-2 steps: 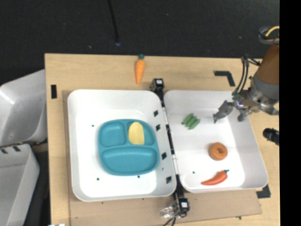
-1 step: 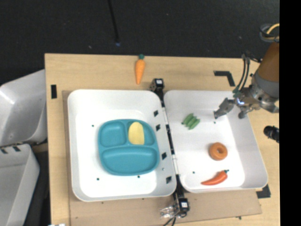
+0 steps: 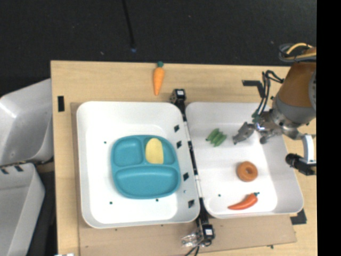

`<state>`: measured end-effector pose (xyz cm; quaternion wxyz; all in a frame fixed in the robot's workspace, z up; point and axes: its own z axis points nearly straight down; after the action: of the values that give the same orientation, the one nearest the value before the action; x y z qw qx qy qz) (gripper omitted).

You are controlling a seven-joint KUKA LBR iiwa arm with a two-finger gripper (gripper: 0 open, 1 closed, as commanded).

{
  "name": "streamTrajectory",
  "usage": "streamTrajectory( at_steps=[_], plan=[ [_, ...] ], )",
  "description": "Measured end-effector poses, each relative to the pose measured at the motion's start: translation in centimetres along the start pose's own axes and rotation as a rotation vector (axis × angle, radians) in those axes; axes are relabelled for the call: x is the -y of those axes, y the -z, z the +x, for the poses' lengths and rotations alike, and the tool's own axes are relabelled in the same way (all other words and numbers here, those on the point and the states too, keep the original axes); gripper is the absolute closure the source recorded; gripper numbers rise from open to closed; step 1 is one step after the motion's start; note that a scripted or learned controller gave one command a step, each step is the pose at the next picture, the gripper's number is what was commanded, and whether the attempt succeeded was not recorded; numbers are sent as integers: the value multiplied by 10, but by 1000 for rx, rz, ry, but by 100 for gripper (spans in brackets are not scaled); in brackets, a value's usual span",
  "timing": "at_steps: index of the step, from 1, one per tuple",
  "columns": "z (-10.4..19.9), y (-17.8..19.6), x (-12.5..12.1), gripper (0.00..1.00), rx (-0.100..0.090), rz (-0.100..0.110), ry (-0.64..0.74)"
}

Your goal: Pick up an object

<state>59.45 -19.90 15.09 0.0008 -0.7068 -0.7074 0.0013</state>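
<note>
Currently the gripper (image 3: 254, 133) is hanging spread and empty over the right bin (image 3: 282, 196); it should be centring squarely above the green pod (image 3: 216, 137) before descending.

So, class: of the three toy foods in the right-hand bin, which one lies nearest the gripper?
The green one, at the bin's upper left. It sits just left of the gripper, while the brown doughnut and the red chilli pepper lie farther down.

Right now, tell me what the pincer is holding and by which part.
Nothing. The pincer hangs over the right bin, apart from the green object, with nothing between its fingers.
</note>
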Motion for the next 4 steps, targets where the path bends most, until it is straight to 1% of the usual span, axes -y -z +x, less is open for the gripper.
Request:
streamTrajectory(
  at_steps=[1,2,3,4],
  plan=[
    [-1,-52,0,0,1,-2,-1],
    [-2,-38,-1,100,2,-7,-2],
    [6,17,1,100,1,-8,2],
    [7,82,-3,100,2,-11,3]
  ],
)
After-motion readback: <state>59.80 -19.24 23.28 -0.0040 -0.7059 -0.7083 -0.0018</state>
